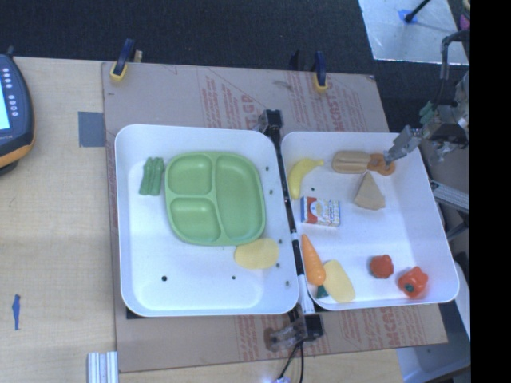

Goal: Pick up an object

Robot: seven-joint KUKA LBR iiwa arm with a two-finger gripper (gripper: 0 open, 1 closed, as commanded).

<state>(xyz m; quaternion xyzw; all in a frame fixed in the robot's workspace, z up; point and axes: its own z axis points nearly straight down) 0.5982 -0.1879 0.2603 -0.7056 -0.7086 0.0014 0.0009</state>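
Objects for the pick are mostly sitting in the right bin [423, 238], and the one nearest the action is a tan hot dog bun [351, 162] lying along the far side of that bin. The gripper [390, 159] is hanging right at the bun's right end, just over a small orange-brown piece [382, 166] that's touching the bun. Honestly can't tell how the gripper is set from this angle, it's too small and blurry, and nothing is visibly caught in it.

Just in front of the bun a beige wedge [369, 192] is sitting, pretty close, so that corner is getting crowded. A yellow banana [300, 175] is leaning against the left wall, and a small red and white carton [321, 211] is lying flat below it. Nearer the front, an orange carrot [313, 263] and a pale yellow piece [338, 282] are resting side by side, with a red tomato [382, 266] and a red-orange pepper [413, 282] off toward the front right corner.

Over in the left bin [144, 278], a green divided plate [215, 198] is taking up the middle, a dark green veggie [152, 175] is lying beside it, and a yellow blob [256, 254] is sitting at its front edge.
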